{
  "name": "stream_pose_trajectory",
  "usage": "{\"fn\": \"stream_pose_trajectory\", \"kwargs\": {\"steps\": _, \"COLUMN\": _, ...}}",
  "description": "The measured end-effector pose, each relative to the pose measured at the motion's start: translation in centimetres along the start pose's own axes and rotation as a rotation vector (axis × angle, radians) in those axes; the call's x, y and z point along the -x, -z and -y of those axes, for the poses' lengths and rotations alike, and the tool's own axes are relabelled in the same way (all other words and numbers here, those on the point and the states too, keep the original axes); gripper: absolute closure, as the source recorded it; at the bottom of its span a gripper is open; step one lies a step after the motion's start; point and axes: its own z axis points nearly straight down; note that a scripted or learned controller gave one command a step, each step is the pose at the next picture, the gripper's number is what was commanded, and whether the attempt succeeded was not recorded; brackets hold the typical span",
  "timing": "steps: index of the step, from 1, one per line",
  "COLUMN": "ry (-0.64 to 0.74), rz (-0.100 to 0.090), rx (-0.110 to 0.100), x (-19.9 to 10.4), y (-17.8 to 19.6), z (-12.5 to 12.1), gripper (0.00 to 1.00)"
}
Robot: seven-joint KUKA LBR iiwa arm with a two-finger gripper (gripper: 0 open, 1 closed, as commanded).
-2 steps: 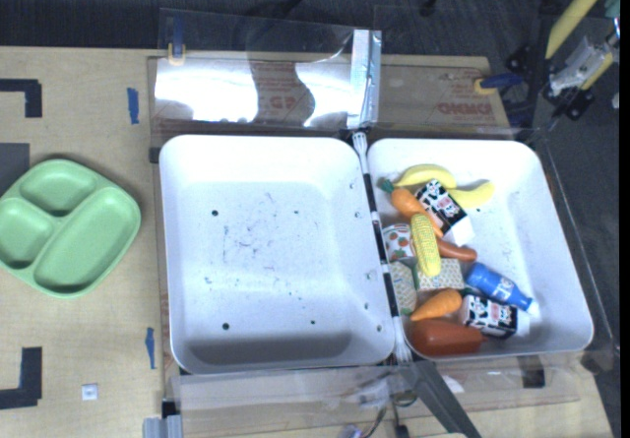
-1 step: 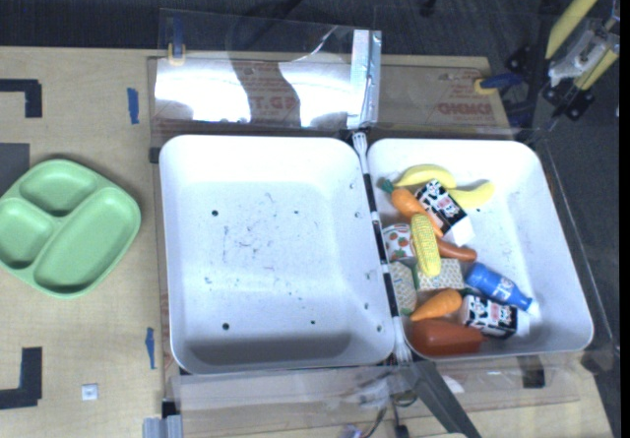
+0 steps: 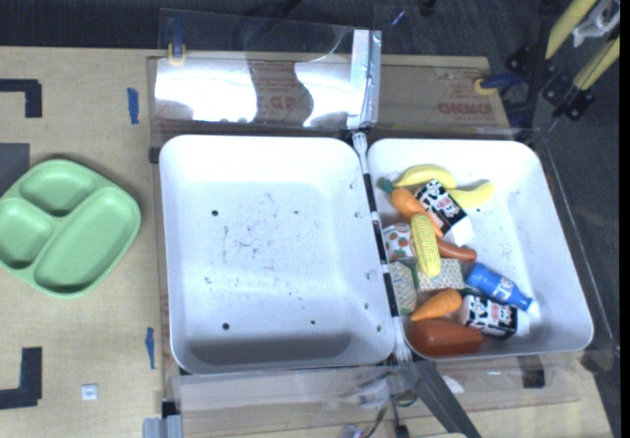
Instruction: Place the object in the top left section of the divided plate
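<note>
Wooden bench (image 3: 79, 347), green divided plate (image 3: 67, 226)

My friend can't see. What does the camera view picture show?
A pile of toy food, with a banana and corn, fills the right bin. A green divided plate sits on the bench, left of the left bin.

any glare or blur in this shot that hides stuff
Camera view: strong glare washes out the clear panel behind the left bin; the toy food in the right bin is soft but readable; the green plate is evenly lit.
</note>
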Motion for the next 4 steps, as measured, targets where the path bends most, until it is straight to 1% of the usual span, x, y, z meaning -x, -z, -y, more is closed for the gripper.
{"fn": "stream_pose_trajectory", "kwargs": {"steps": 1, "ry": -0.363, "rz": 0.001, "rx": -0.003, "x": 2.4, "y": 0.0, "z": 8.4, "gripper": 0.0}}
{"fn": "stream_pose_trajectory", "kwargs": {"steps": 2, "ry": -0.093, "rz": 0.001, "rx": -0.003, "x": 3.8, "y": 0.0, "z": 7.2, "gripper": 0.0}}
{"fn": "stream_pose_trajectory", "kwargs": {"steps": 3, "ry": -0.489, "rz": 0.0, "rx": -0.001, "x": 2.4, "y": 0.0, "z": 1.3, "gripper": 0.0}}
{"fn": "stream_pose_trajectory", "kwargs": {"steps": 4, "ry": -0.202, "rz": 0.001, "rx": -0.003, "x": 3.5, "y": 0.0, "z": 6.8, "gripper": 0.0}}
